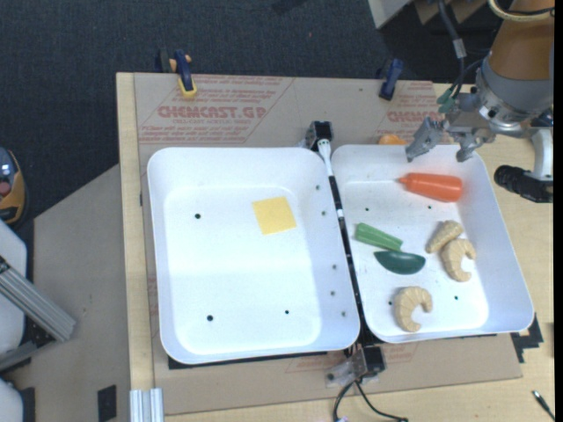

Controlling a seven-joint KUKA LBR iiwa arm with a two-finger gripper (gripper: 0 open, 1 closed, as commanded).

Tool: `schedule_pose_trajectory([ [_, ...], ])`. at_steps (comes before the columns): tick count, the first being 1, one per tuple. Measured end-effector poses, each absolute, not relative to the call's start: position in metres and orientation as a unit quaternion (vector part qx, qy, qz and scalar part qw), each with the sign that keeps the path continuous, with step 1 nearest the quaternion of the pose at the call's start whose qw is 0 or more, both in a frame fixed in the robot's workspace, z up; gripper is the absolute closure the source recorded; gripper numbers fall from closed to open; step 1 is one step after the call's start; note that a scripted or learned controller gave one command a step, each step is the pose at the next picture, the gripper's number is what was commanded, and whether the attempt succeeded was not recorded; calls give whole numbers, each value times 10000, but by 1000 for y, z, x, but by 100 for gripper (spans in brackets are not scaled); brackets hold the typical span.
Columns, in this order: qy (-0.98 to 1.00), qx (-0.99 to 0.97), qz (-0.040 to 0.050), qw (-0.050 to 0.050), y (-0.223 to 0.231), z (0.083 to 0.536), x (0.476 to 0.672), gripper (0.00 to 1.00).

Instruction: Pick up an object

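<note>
Overhead, a slanted view looks down on a desk (132, 236) covered by a brown board, with two shallow white bins clamped side by side. The left bin (176, 262) holds one flat yellow square (274, 215) lying near its upper middle. The right bin (506, 280) holds the loose pile of candidates for picking: an orange carrot-like piece (431, 185) lying on its side near the far rim, a light green stick (377, 235) and a dark green leaf shape (400, 262) touching end to end near the middle, two tan curled pastry shapes (451, 248) pressed together at the right, and one more tan curled piece (412, 308) apart from them near the front. All lie flat and apart enough that, by my judgement, a pincer could come down on any one from above.

The grey arm with its orange band (523, 38) reaches in from the right, its wrist held above the far edge of the right bin. The pincer (444, 145) points downward and toward the left, its two dark fingers spread wide with nothing between them. It hangs just beyond and above the orange piece, not touching it. That orange piece seems the likeliest target, being nearest. No object has been lifted yet.
</note>
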State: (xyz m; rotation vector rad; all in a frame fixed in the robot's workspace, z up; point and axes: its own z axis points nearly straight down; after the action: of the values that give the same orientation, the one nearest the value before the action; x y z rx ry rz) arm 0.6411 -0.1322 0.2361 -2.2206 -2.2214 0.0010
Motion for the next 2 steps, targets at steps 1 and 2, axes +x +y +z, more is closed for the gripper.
schedule_pose_trajectory([
  [1,-7054,-7088,27,33,-184,160,607,0],
  [2,-7052,-7090,13,47,-226,103,549,0],
])
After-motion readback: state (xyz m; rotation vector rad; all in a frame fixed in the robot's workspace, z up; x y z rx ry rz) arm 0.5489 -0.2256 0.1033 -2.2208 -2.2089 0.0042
